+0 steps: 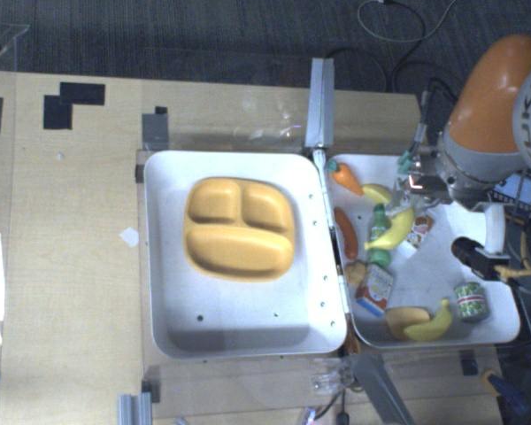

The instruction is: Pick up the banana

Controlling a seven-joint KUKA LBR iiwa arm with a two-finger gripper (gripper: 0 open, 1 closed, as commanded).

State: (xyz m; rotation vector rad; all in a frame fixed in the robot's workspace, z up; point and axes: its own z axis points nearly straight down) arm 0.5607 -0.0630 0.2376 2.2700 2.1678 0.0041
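Overhead, camera view: a wooden desk (pixel 71 237) carries two white bins side by side.
Left bin (pixel 159 255): holds a yellow divided plate (pixel 240 227) near its middle.
Right bin (pixel 500 321): crowded with toy food along its left and near sides.
Arm (pixel 500 96): grey with an orange band, reaching in from the right, over the far part of the right bin.
Claw (pixel 413 193): low over the bin's far side, just beside the upper banana; whether it is spread or pinching anything cannot be told.
Banana (pixel 395 228): lies tilted near the bin's middle, close under the claw.
Second banana (pixel 432 323): at the near edge, touching a bread roll (pixel 402 316).
Carrot (pixel 345 177): far left corner.
Sausage (pixel 346 231): along the left wall.
Small can (pixel 470 301): near right side.
Carton (pixel 375 289): between sausage and roll.
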